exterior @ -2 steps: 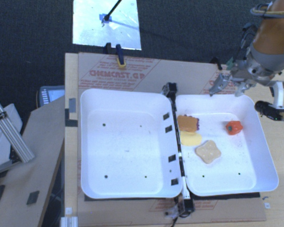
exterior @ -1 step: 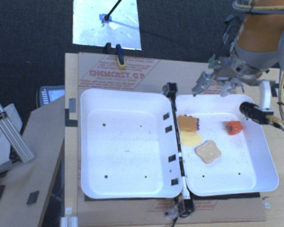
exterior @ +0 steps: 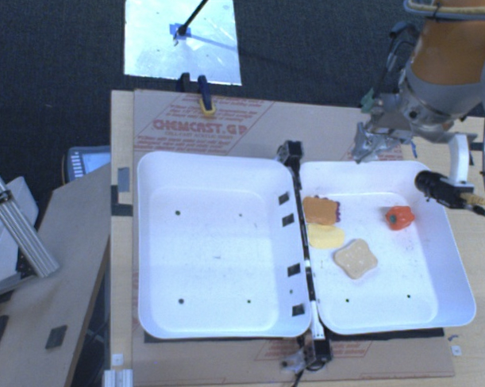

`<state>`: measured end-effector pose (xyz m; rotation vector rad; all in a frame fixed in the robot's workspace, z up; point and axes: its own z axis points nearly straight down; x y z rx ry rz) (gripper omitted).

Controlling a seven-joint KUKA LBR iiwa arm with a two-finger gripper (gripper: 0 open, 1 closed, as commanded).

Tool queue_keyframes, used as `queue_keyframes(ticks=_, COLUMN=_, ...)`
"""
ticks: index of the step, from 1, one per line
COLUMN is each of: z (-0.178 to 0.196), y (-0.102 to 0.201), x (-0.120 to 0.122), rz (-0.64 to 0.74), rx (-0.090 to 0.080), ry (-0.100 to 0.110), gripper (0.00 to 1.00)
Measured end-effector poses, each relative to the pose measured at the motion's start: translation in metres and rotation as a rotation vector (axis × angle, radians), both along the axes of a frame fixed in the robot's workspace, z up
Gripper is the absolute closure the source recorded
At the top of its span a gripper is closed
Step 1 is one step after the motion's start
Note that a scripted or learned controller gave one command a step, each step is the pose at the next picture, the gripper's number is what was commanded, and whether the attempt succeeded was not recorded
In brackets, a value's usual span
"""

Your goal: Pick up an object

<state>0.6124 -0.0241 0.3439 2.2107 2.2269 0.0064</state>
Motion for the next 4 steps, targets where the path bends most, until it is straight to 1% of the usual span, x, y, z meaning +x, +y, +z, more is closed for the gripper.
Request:
queue_keyframes(ticks=1, z=0.180, y=0.004, x=-0.017, rz=-0.001, rx=-0.001, ry=-0.017, gripper=1.00)
queue_keyframes(ticks=2, z=0.154, y=0.075, x=0.005, rz=0.003, rx=0.001, ry=0.003, gripper=1.00)
queue_keyframes(ticks=3, z=0.146, y=0.169, x=0.013, rz=0.006, rx=0.003, ry=0.004, gripper=1.00)
queue_keyframes(ticks=4, z=0.127, y=0.235, x=0.043, rz=0.003, rx=0.002, ry=0.005, gripper=1.00)
